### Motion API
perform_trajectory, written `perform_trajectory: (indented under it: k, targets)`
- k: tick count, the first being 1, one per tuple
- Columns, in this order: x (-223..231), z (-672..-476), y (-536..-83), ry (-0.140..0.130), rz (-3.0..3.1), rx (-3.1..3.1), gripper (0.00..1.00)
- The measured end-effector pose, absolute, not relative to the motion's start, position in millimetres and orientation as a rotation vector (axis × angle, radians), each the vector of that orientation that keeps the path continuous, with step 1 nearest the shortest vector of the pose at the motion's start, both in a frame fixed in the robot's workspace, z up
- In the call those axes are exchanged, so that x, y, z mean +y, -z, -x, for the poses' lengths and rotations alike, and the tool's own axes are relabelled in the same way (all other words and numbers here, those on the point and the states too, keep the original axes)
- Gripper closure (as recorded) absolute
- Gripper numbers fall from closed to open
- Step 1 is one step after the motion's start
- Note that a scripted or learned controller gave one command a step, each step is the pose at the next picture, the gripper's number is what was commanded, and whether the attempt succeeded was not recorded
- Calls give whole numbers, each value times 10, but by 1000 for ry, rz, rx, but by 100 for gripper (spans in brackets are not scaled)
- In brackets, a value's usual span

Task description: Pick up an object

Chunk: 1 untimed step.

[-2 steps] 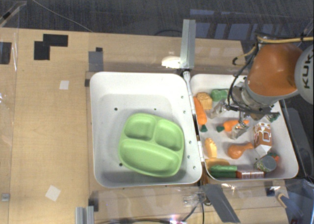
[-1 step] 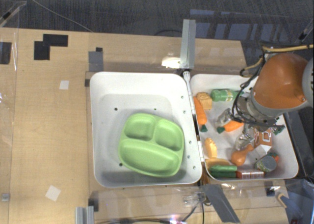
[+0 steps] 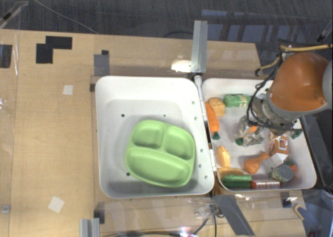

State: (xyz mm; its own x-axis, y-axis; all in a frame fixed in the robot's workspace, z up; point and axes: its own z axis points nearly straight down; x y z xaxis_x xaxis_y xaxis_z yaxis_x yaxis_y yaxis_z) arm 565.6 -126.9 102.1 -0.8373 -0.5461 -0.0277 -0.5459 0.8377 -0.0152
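Along the near edge of the right bin [image 3: 310, 178] lie a green cucumber [image 3: 235, 181], a can [image 3: 283, 172] and an orange pear [image 3: 254, 163]. The gripper [image 3: 250, 135] hangs low at the bin's middle; whether its jaws pinch anything cannot be told. Further, a carrot [image 3: 212, 119] lies by the left wall, and the left bin [image 3: 106, 127] holds a green plate [image 3: 161, 153].

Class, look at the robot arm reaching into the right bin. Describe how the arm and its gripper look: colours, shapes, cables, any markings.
The arm ends in a large rounded orange band, smooth and glossy, with a grey section at the frame's right edge. Below the band sits a grey ringed wrist. Black cables loop down its left side, and a pale yellowish cable crosses above. The gripper is a small metallic grey assembly. No markings are legible.
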Motion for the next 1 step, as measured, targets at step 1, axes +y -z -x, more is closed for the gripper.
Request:
perform_trajectory:
  k: [1]
  targets:
    - [-893,-6189,-2175,5,860,3006,100]
